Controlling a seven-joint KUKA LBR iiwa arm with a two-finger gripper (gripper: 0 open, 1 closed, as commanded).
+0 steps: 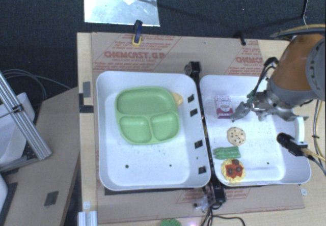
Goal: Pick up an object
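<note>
The right bin (270, 169) holds several small toy foods. A pink and white packet (223, 106) lies near its far left. In front of it sit a round brown cookie (235, 136), a green pea pod (226, 152) and a yellow pizza piece with red topping (233, 170). My gripper (243, 111) hangs low over the right bin, just right of the packet and above the cookie, with nothing seen in it. The grey arm with its orange band (298, 67) comes in from the right.
The left bin (109, 169) carries a green divided plate (147, 114), and a small yellow piece (177, 99) peeks out at the plate's right edge. A black fitting (290, 144) on the arm hangs over the right bin's right side.
</note>
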